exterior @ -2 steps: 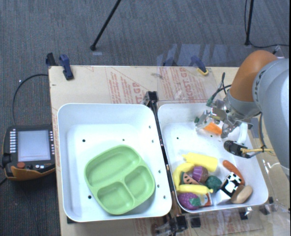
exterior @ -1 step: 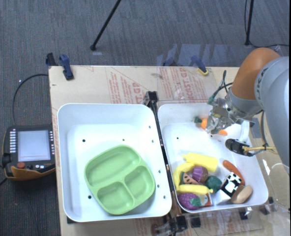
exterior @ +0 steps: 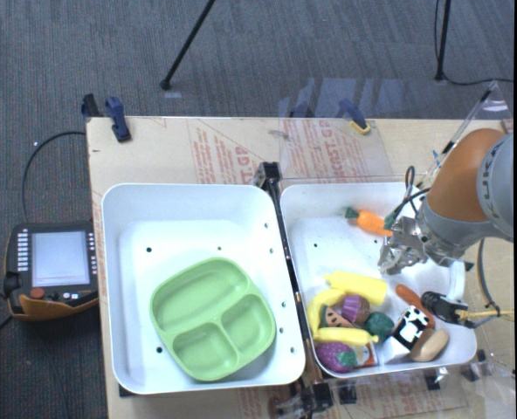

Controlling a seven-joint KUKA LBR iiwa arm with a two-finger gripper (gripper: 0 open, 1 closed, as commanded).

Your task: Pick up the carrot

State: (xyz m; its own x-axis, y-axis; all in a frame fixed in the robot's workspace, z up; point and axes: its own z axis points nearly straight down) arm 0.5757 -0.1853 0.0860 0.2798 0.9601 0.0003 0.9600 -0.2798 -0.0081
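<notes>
Orange carrot [exterior: 368, 221] lies in the right bin [exterior: 311, 201]; our gripper [exterior: 401, 257] hangs just beside it, and we cannot tell its state.

Bare floor surrounds the carrot [exterior: 369, 222] in the right bin [exterior: 328, 201]; toy pile [exterior: 359, 317] crowds the front.

I count two white bins [exterior: 119, 234] side by side — one green divided plate [exterior: 211, 318] in the left. In the right bin: one carrot [exterior: 369, 222], two or three yellow pieces [exterior: 357, 286] — they overlap — and one purple eggplant-like toy [exterior: 337, 353]. One arm, one gripper [exterior: 401, 253].
</notes>
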